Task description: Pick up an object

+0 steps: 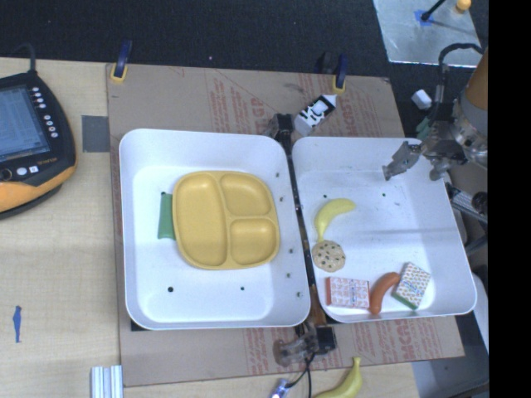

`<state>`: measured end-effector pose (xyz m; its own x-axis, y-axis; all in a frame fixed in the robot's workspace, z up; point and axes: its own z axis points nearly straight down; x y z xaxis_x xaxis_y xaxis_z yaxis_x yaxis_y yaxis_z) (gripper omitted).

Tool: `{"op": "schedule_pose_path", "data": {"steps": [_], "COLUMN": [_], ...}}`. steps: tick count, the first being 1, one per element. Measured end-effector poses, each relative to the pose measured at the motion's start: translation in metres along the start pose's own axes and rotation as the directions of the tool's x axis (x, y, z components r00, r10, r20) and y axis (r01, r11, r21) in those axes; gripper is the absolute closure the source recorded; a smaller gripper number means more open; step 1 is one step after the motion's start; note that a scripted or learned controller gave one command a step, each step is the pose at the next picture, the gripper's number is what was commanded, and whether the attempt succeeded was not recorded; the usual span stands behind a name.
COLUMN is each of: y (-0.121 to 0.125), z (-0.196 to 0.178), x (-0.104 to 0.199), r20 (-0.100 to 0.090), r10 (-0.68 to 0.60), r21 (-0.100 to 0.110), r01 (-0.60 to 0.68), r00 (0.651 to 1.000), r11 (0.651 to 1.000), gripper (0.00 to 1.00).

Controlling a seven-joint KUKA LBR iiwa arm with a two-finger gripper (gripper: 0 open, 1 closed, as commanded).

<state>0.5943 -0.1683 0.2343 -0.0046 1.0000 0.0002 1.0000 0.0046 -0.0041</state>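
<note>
The right bin (431, 222) holds a yellow banana (333, 213), a round cookie (329, 256), a red-and-white packet (347, 293), an orange sausage (382, 293) and a small green-edged box (412, 285). My gripper (417, 166) hangs over the bin's far right corner. It is open, with nothing between its fingers. It is well apart from the objects, which lie toward the near and left parts of the bin.
The left bin (141, 288) carries a yellow divided plate (226, 219) lying on top of a green item (165, 215). A second banana (344, 381) lies on the cardboard in front of the bins. A teach pendant (25, 143) rests at the far left.
</note>
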Motion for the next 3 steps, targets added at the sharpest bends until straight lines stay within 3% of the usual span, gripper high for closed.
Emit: {"op": "schedule_pose_path", "data": {"steps": [1,2,3], "y": [0.009,0.012,0.016], "z": [0.101,0.143,0.042], "x": [0.067,0.072,0.135], "r20": [0.001,0.001,-0.001], "r10": [-0.002,-0.002,0.000], "r21": [0.002,0.003,-0.002], "r01": [0.002,0.002,0.000], "r00": [1.000,1.000,1.000], "r11": [1.000,1.000,1.000], "gripper": [0.00,0.00,0.00]}}
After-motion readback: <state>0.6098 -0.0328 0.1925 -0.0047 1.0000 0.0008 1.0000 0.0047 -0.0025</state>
